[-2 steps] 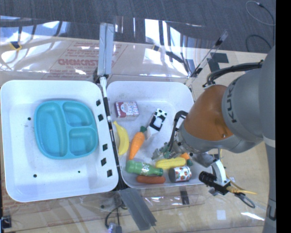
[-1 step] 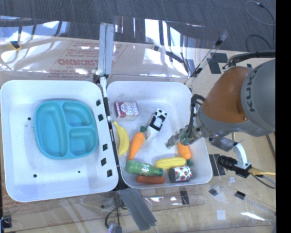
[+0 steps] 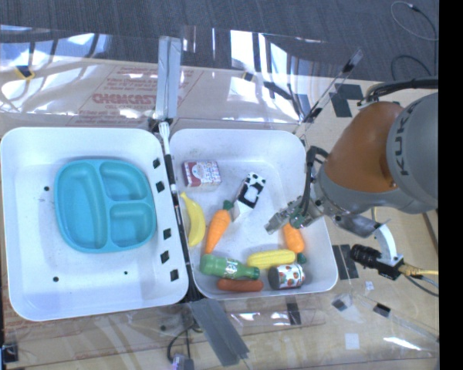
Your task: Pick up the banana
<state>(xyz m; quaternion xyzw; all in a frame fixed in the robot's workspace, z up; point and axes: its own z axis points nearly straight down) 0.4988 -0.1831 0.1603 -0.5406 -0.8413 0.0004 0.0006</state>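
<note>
The yellow banana (image 3: 191, 218) lies along the left wall of the right bin (image 3: 239, 141), curved, with an orange carrot (image 3: 217, 228) right beside it. My gripper (image 3: 288, 217) hangs low on the bin's right side, well to the right of the banana and just above a small orange carrot (image 3: 295, 238). Nothing shows as held in it. The grey arm with its orange band (image 3: 363, 156) reaches in from the right over the bin's rim.
The right bin also holds a red and white box (image 3: 201, 173), a black and white carton (image 3: 251, 190), a green bottle (image 3: 228, 267), a corn cob (image 3: 272, 258), a red sausage (image 3: 239, 285) and a can (image 3: 287, 276). A blue divided tray (image 3: 104, 204) sits in the left bin.
</note>
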